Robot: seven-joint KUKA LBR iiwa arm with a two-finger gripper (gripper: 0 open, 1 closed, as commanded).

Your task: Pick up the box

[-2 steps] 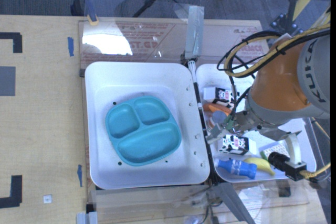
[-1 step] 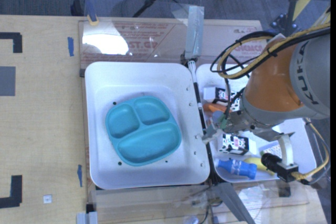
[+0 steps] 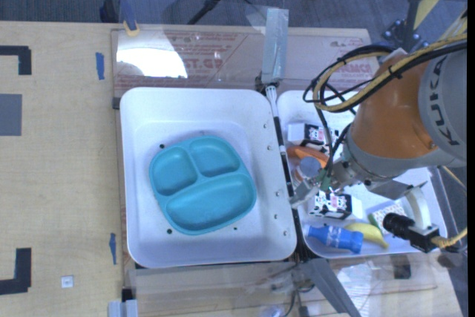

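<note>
In the right bin (image 3: 295, 102), a small black-and-white printed box (image 3: 332, 205) lies near the front. A second printed box (image 3: 318, 134) lies farther back. My gripper (image 3: 313, 179) hangs low over the bin's left side, between the two boxes. It is just up and left of the nearer box, and the grey and orange wrist (image 3: 393, 126) rises behind it. I see nothing held in it. The arm hides much of the bin's right half.
An orange item (image 3: 309, 154) lies beside the gripper. A blue bottle (image 3: 335, 237) and a yellow banana (image 3: 370, 231) lie at the right bin's front. The left bin (image 3: 141, 159) holds a turquoise divided plate (image 3: 202, 182). A ridge (image 3: 280, 159) separates the bins.
</note>
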